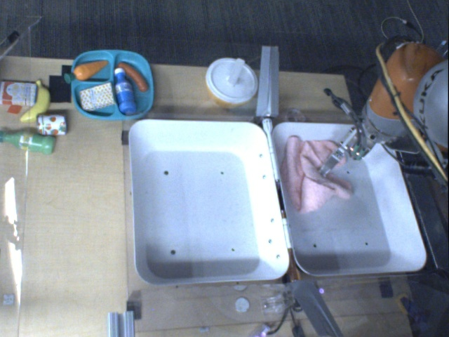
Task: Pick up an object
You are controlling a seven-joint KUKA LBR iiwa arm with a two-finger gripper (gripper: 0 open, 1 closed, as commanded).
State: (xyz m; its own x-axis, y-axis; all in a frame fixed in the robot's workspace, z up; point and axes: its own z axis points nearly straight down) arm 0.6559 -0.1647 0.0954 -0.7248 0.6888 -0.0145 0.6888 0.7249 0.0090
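A crumpled pink cloth (307, 174) lies in the right white bin (365, 248), against its left wall and toward the far side. My gripper (330, 166) reaches in from the right and sits low at the cloth's right edge, its fingertips down on or in the fabric. The cloth rests on the bin floor, with a fold spreading out to the right below the gripper. The grey arm with its orange band (407, 69) rises at the upper right.
The left white bin (200, 258) stands beside the right one, with a metal divider bar (267, 83) behind them. Beyond the bins sit a white lidded cup (232, 81), a blue tray of toy food (112, 84), a banana, a can and a green bottle.
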